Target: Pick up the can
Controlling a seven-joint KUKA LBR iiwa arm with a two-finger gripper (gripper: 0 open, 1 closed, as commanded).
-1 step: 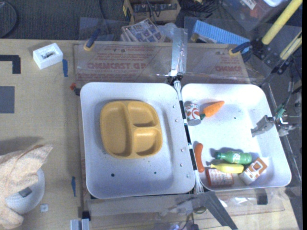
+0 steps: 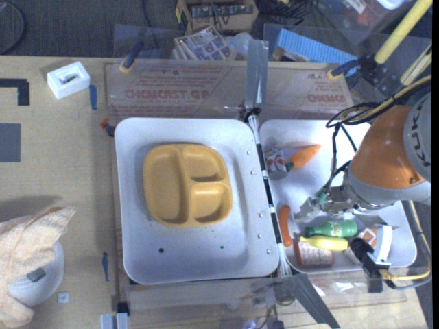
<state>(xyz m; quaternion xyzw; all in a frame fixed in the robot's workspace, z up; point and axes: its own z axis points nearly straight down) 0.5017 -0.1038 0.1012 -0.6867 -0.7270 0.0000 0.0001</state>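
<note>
On the counter (image 2: 62, 156) at far left lie a crumpled cloth (image 2: 31, 242) and a small white box (image 2: 68, 79). The left bin (image 2: 130, 184) holds a yellow divided plate (image 2: 186, 184), set flat near its middle. In the right bin (image 2: 410, 249), along the left wall, the can (image 2: 276, 160) lies on its side near the top corner, short, with a red-and-white label, touching the green end of a toy carrot (image 2: 304, 155). Lower down are a slim orange piece (image 2: 285, 225), a green bottle (image 2: 336, 229), a yellow banana (image 2: 329, 242) and a red-labelled packet (image 2: 315, 255). The arm (image 2: 391, 160) comes in from the right and bends down over the bin; its jaws (image 2: 322, 203) hang just above the green bottle, well apart from the can. I cannot tell how far the jaws are open, and nothing is seen between them.
</note>
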